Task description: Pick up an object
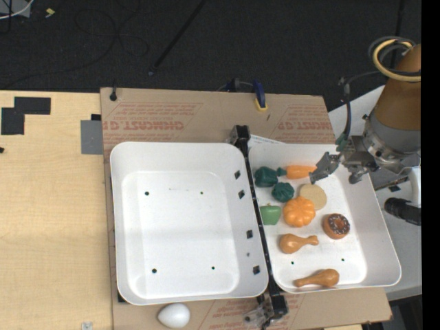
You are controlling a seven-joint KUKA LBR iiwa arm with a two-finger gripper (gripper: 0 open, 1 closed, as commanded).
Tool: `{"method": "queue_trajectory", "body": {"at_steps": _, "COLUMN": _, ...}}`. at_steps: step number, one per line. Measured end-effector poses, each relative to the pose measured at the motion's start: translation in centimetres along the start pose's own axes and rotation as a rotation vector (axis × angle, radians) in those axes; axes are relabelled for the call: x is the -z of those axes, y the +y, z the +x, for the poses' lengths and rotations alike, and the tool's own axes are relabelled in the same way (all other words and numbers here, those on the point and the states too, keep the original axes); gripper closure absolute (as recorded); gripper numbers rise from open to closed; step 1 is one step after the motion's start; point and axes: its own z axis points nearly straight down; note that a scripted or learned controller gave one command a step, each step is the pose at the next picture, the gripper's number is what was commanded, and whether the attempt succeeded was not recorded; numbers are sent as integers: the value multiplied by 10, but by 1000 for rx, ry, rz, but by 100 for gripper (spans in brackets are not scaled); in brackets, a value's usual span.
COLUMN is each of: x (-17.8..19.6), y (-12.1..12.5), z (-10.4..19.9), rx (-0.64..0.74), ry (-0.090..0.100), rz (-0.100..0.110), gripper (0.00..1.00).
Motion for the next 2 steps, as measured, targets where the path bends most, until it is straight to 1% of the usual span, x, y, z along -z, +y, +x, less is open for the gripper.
{"method": "queue_trajectory", "body": {"at_steps": 1, "x": -136, "y": 31, "z": 58, "rx": 5, "ry": 4, "rz": 12, "gripper": 0}}
{"method": "queue_trajectory", "body": {"at_steps": 2, "x": -118, "y": 32, "z": 53, "rx": -2, "ry": 1, "rz": 5, "gripper": 100}}
